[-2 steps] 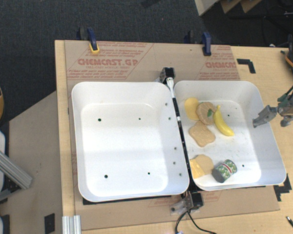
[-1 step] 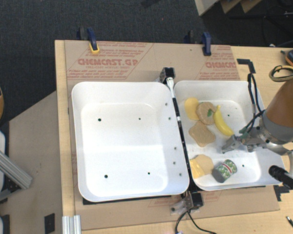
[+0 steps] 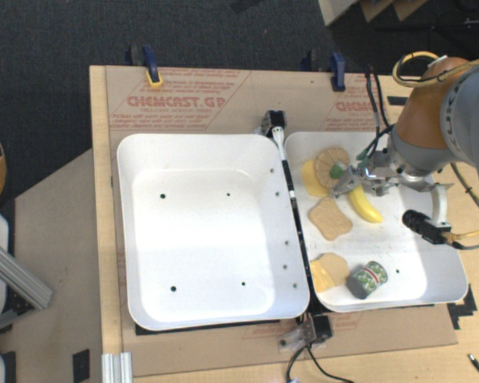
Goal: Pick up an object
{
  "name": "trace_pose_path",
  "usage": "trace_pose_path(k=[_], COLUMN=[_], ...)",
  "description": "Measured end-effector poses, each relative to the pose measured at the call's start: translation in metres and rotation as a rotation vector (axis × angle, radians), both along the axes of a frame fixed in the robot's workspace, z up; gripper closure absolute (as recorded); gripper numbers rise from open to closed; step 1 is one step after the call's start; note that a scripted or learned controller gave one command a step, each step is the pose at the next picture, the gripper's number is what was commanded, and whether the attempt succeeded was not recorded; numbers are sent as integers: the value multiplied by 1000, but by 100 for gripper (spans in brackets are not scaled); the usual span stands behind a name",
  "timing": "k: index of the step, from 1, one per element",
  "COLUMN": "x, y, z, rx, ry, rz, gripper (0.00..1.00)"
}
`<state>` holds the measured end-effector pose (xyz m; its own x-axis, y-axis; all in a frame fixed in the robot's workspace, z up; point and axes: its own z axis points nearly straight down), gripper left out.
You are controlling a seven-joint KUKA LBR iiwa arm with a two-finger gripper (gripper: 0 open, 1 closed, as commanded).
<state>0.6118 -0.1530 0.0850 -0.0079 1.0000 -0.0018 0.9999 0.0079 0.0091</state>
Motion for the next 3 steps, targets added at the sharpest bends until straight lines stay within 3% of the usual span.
trace_pose_path(k=[1, 2, 3], x=[-5, 28, 57], y=[-3, 110, 144], z=[11, 107, 122], rx=[0, 4, 2], ry=[5, -4, 3], rz=[-6, 4, -3], gripper=[100, 100, 100])
